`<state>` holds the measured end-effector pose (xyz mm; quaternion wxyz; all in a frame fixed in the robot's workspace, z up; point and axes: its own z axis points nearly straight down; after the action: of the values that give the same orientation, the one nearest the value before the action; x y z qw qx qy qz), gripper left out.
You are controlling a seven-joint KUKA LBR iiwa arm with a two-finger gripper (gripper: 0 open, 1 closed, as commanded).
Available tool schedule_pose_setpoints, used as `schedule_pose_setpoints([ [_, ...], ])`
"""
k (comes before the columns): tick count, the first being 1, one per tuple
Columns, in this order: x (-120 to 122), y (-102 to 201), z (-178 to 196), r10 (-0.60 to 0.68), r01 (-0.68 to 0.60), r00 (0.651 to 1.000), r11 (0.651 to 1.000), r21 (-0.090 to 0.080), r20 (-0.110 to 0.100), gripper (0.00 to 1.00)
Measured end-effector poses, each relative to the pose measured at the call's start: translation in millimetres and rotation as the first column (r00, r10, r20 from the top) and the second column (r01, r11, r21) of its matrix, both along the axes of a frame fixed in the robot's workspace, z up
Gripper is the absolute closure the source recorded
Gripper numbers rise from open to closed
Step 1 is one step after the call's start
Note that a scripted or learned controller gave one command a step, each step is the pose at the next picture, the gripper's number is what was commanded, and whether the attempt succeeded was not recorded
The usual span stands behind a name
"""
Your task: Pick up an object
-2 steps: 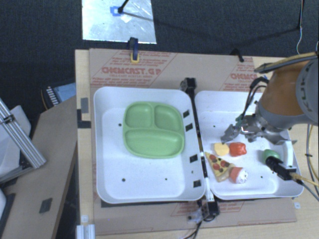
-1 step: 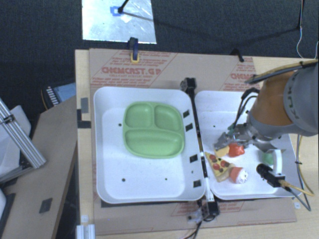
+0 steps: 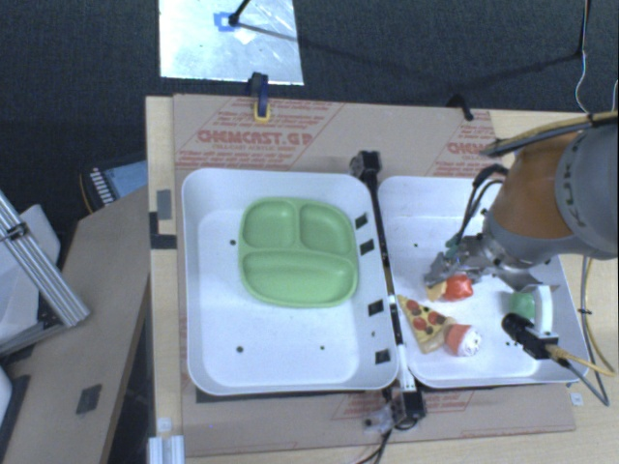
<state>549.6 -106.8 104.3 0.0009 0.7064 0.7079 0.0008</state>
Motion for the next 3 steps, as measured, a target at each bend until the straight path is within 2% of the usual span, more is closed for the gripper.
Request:
schedule_pose_setpoints([
  [3,12,-4,153,0.002,-0.002,1.000,1.000,-0.001,0.005,1.00],
])
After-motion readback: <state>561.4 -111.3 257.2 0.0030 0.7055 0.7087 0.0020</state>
